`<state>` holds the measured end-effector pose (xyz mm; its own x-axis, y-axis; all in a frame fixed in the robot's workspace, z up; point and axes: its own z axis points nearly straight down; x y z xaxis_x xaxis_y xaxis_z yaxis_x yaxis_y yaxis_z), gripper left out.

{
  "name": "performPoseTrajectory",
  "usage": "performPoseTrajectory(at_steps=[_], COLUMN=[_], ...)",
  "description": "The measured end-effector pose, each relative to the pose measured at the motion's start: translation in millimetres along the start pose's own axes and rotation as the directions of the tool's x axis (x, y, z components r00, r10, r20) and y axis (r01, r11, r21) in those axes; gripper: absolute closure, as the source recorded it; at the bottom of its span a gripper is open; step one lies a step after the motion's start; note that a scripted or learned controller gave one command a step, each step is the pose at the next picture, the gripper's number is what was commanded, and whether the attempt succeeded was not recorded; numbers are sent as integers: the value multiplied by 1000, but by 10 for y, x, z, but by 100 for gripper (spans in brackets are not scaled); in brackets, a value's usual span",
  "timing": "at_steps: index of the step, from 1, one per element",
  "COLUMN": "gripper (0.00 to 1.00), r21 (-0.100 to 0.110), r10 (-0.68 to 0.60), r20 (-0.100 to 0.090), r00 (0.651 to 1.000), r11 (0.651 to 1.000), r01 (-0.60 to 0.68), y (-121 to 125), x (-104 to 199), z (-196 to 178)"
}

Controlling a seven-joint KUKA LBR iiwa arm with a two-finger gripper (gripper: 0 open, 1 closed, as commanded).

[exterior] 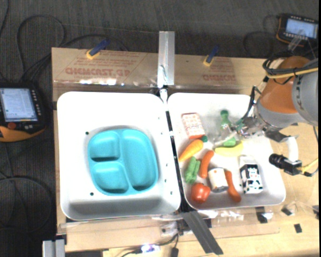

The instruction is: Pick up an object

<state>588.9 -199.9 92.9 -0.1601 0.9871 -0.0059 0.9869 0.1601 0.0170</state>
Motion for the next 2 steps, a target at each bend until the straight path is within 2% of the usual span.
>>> performPoseTrajectory(at_steps=[1, 2], gripper=[100, 100], r21=[2, 53], r10=[-1, 167], r20=[-3, -5], r00=[1000, 986], r11=[1000, 985], r01=[1, -166], y=[-1, 640], x=[16, 161], z=[-75, -883])
